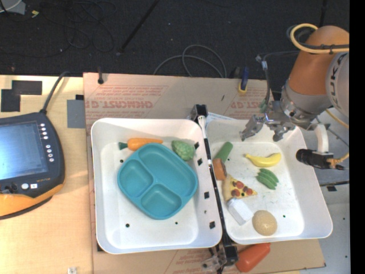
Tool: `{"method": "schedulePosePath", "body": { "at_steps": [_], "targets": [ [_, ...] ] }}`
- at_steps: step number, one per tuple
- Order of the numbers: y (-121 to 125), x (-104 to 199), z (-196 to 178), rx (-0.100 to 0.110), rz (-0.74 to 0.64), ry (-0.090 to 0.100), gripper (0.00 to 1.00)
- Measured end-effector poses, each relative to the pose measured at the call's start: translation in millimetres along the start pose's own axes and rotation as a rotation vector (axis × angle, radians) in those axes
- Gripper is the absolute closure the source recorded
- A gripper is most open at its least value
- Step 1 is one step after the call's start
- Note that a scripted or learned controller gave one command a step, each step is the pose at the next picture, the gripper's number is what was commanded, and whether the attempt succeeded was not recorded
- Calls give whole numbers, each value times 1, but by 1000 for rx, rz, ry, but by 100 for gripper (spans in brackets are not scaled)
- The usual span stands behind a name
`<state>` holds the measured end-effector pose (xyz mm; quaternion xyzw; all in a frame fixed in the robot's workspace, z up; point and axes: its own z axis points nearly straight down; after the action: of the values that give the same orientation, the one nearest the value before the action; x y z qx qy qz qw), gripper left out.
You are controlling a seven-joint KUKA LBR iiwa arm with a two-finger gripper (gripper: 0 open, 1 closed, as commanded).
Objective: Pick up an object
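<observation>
Tool (pixel 266 129) spread open and grasping nothing, above the far edge of the right bin (pixel 311 210), banana (pixel 264 160) just below it, pea pod (pixel 267 178), pizza slice (pixel 239 189) and cucumber (pixel 223 151) nearby, teal plate (pixel 157 181) in the left bin (pixel 105 210)

Both white bins (pixel 108 153) look like smooth, slightly glossy plastic. The teal divided plate (pixel 158 180) in the left one is smooth matt plastic. Beside it, the green leafy toy (pixel 183 149) looks bumpy. The sheet (pixel 148 99) under the bins is matt brown cardboard. The banana (pixel 264 160) shines faintly.
</observation>
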<state>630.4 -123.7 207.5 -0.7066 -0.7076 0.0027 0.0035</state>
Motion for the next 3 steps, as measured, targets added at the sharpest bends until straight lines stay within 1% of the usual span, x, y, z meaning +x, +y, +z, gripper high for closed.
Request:
{"method": "schedulePosePath", "body": {
  "at_steps": [1, 2, 3],
  "targets": [
    [14, 15, 123, 2, -2, 3, 0],
    [18, -38, 118, -13, 0, 2, 0],
    [-15, -44, 118, -15, 0, 0, 0]
  ]
}}
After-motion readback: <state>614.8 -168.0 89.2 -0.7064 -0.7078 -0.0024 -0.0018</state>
